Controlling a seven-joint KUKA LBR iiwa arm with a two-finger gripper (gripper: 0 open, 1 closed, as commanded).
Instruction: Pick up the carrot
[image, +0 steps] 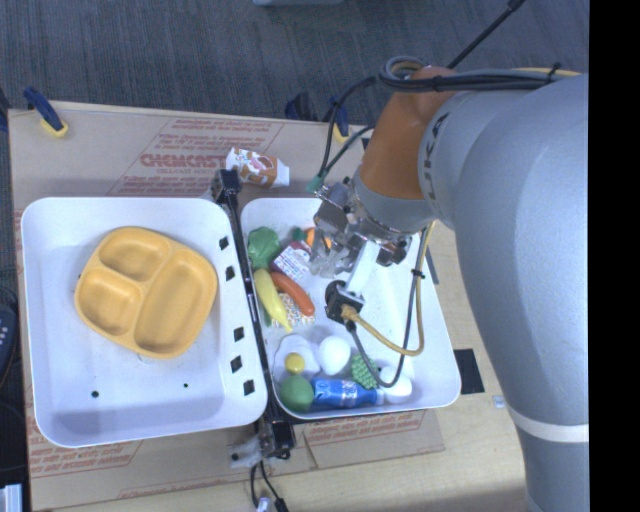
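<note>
Bulky grey arm (510, 230), tapered orange carrot (292, 291)

- Yellow divided plate (146, 291) lying in the left bin (45, 400)
- Right bin (432, 372) holding a banana (270, 298), white egg (335, 354), blue bottle (343, 393) and green fruit (295, 391)
- Small packet (255, 167) on cardboard (150, 150) behind the bins

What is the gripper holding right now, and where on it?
Cannot be told. The gripper sits low in the right bin, above the carrot, but nothing shows between its tips.
</note>
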